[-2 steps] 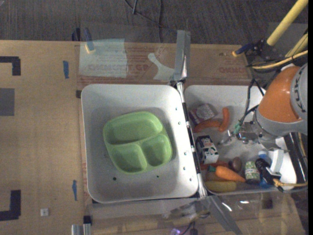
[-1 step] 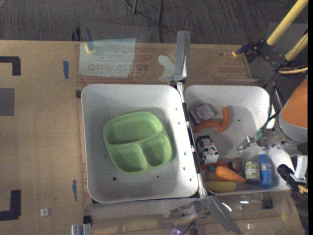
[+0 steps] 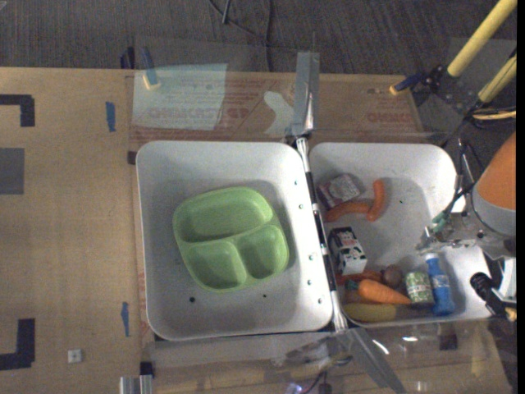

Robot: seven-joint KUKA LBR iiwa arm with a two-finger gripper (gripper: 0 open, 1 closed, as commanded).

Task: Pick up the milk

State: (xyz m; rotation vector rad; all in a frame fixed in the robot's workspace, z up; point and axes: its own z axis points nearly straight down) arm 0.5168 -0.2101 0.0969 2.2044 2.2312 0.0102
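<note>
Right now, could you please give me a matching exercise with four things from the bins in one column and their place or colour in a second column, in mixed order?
Things:
1. sectioned plate
2. milk carton
3. carrot
4. blue bottle

Descriptions:
A. orange, near the front edge of the right bin
B. green, in the left bin
C. black and white, beside the divider in the right bin
D. at the right bin's right side, below the claw

Pairs: 1-B, 2-C, 3-A, 4-D

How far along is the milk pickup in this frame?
Nothing looks done yet: the milk carton lies in the right bin by its left wall, untouched. The pincer is over the bin's right side, apart from the carton. Reaching, grasping and lifting are all left.
</note>
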